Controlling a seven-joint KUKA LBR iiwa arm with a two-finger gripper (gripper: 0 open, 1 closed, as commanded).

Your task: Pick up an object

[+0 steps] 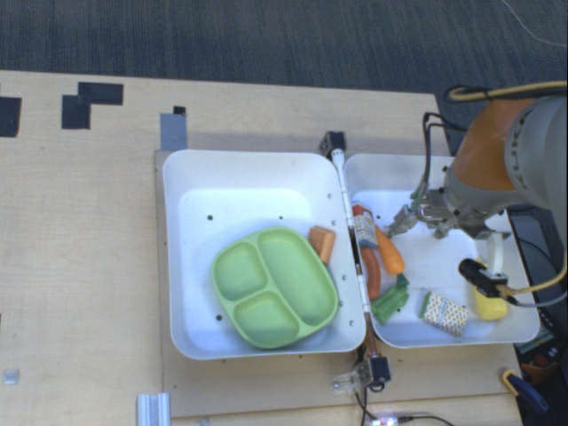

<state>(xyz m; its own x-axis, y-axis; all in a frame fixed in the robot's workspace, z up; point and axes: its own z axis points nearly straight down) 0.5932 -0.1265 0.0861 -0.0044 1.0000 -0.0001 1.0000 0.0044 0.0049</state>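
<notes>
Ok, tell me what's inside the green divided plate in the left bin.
The green plate shows three bare compartments. An orange block rests against its upper right rim. What's under the plate is covered.

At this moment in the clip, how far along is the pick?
Nothing looks picked yet. The grey arm's gripper sits low over the right white bin, near the orange carrot-shaped toy, with nothing visibly between its fingers. The carrot toy, the yellow toy and the patterned packet all lie in that bin. The green divided plate rests in the left bin. Grasping and lifting remain.
</notes>
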